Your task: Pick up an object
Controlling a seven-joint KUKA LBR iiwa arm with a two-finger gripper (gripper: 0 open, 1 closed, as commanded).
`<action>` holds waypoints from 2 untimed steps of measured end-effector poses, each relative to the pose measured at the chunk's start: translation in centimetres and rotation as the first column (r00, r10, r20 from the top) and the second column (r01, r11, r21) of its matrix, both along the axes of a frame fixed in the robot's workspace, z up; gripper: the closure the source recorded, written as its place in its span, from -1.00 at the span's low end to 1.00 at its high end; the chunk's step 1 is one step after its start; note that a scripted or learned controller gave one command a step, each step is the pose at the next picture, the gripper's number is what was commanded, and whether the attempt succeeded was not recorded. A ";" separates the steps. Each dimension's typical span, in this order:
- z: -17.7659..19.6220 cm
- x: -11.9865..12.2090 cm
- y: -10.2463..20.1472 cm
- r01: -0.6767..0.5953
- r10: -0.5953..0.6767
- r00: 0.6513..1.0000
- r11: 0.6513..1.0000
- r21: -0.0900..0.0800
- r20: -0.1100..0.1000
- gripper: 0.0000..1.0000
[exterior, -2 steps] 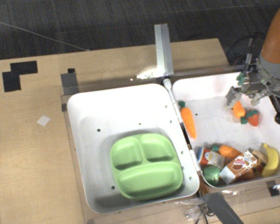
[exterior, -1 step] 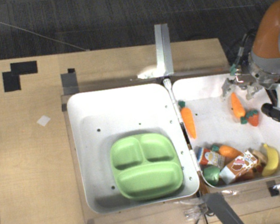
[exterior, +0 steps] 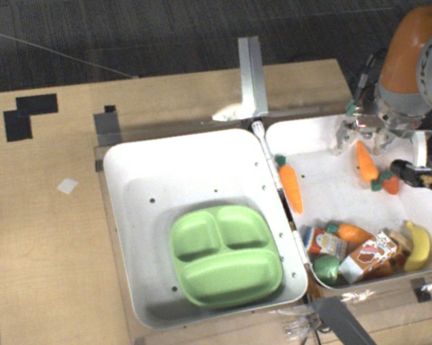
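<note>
Reaching in from the right, the end effector (exterior: 374, 133) is seen over the right bin (exterior: 317, 143), just above an orange carrot (exterior: 365, 162); whether it is released or clenched cannot be told. A green tray (exterior: 225, 255) is held in the left bin (exterior: 136, 180).

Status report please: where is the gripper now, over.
Gripper over right bin, far corner. Carrot just below it, not held. Second carrot by divider.
</note>
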State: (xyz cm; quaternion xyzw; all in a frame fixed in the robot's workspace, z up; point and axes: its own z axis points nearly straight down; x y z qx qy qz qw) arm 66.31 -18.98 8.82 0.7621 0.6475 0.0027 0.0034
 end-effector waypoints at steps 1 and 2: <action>1.4 0.3 0.1 -0.009 0.009 1.000 1.000 -0.003 0.008 1.00; 14.4 -5.6 4.1 0.002 -0.002 1.000 1.000 0.001 -0.001 1.00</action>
